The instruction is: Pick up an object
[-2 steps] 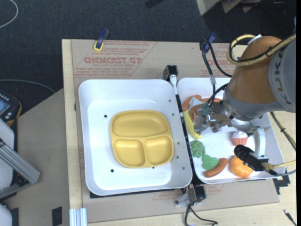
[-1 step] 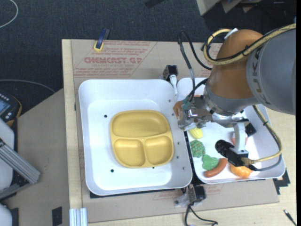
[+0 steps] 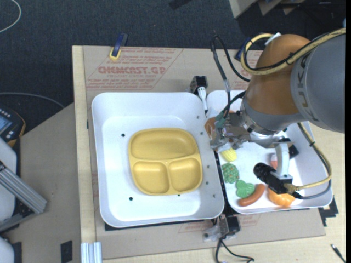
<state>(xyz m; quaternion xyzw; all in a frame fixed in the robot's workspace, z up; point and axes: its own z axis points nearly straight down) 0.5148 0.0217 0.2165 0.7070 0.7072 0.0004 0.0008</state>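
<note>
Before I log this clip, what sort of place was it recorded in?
Probably a robotics lab test bench, not a kitchen. A cardboard-topped bench bears two white bins, cables trail around it, the floor is dark carpet, and the food in the right bin looks like plastic toys.

Two white bins [image 3: 104, 147], one yellow divided plate [image 3: 164, 160], and about five toy foods [image 3: 241, 185].

"CHEMCAST G.P" on brown board [image 3: 134, 64]

The brown bench [image 3: 142, 70] bears two white bins, left bin [image 3: 109, 147] and right bin [image 3: 312, 174], side by side.
</note>
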